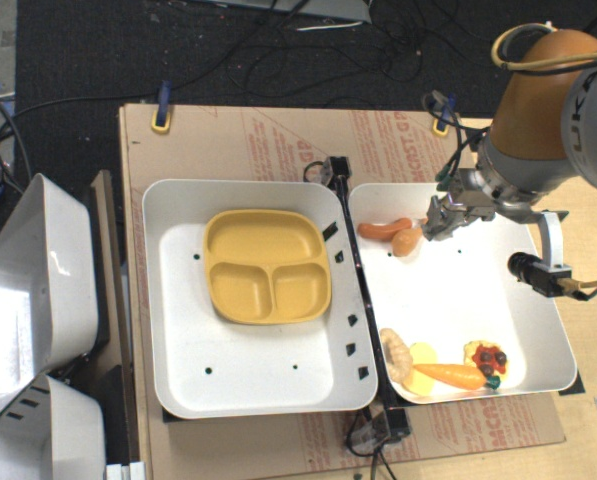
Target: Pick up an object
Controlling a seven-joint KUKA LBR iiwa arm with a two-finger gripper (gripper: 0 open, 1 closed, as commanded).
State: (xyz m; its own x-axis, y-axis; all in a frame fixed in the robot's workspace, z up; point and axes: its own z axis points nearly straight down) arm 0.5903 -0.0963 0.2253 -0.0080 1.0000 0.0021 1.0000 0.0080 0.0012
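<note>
Target object: small round orange fruit-like piece [406,242], smooth and matte, in the right shallow white bin [538,298], far-left corner area.
Neighbour: reddish-orange sausage-shaped toy [384,230], lying just beside the round piece on its far-left side, apparently touching it.
Gripper [436,224]: dark metal, at the end of the grey arm with its orange band [543,78], low over the far part of the right bin, just right of the round piece.
Fingers: state cannot be told; tips blend into dark metal and shadow.
Hold: nothing seen between the fingers; contact with the round piece cannot be told.
Near edge of right bin: pale lumpy beige piece [394,354] at left, long orange carrot-shaped toy [450,374] on a flat yellow piece [422,353], small red-and-yellow item [487,356] at right.
Left bin [168,298]: shallow, white, holding a yellow three-compartment plastic plate [268,266] towards its far half.
Support: both bins side by side on a brown cardboard-covered bench [248,138].
</note>
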